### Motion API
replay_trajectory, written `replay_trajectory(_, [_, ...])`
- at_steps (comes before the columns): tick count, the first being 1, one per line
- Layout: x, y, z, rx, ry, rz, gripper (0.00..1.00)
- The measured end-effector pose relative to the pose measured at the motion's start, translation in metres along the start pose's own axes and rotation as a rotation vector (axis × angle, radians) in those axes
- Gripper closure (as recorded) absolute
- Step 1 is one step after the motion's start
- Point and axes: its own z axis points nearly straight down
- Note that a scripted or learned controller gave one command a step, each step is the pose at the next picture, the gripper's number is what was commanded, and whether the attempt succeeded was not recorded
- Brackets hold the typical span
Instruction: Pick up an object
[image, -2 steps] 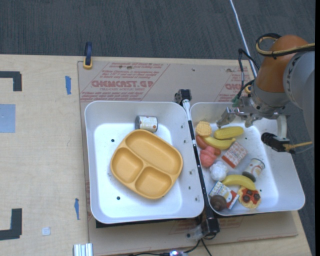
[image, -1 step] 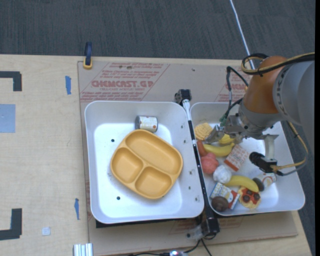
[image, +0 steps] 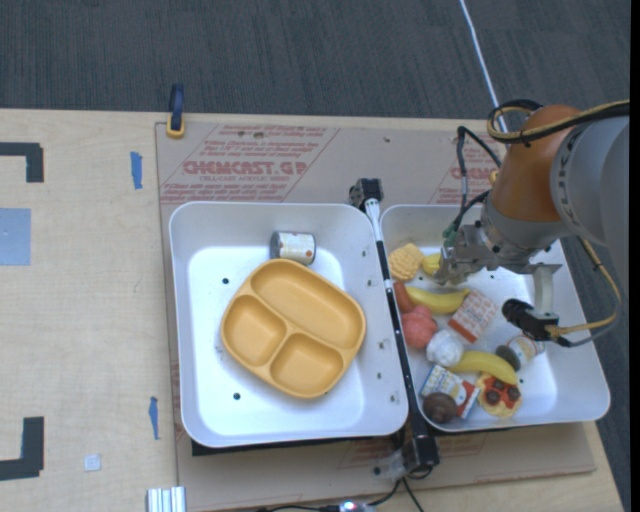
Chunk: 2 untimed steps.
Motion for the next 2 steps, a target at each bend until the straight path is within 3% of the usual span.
replay_trajectory(1, [-0.1015,-0.0513,-0.0659,0.004,-0.001,0.001,1.00])
replay_trajectory(2, [-0.1004,-0.0511,-0.0655,0.004,0.000,0.000,0.00])
